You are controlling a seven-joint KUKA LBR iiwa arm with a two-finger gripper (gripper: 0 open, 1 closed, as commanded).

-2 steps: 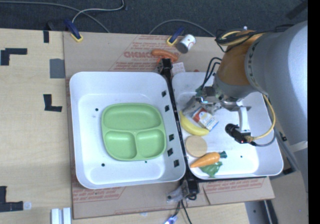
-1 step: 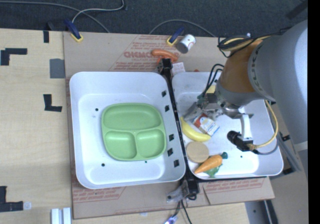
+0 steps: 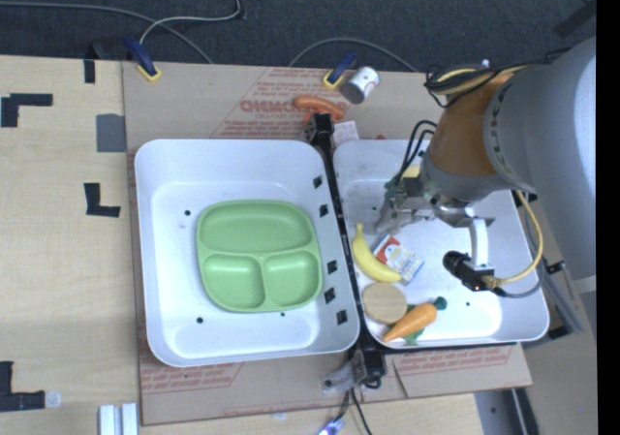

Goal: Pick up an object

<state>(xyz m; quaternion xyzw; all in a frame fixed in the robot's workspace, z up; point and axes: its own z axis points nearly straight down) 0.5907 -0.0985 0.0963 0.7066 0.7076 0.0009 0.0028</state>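
Reaches in from the right, grey arm [image 3: 567, 142] bulking large at the right edge and tapering leftward. Carries an orange band [image 3: 465, 138] above the wrist, angled down and to the left. Ends in the end effector [image 3: 392, 215], lowered at the left of the wrist and pointing down and left. Fingers too dark and too small to tell whether parted or closed. Bears a white bracket [image 3: 478, 241] and a black fitting [image 3: 463, 271] on the near side of the wrist. Trails a yellow cable [image 3: 528, 259] looping round the near right of the wrist, and dark cables [image 3: 455, 77] arching over the far side of the band.
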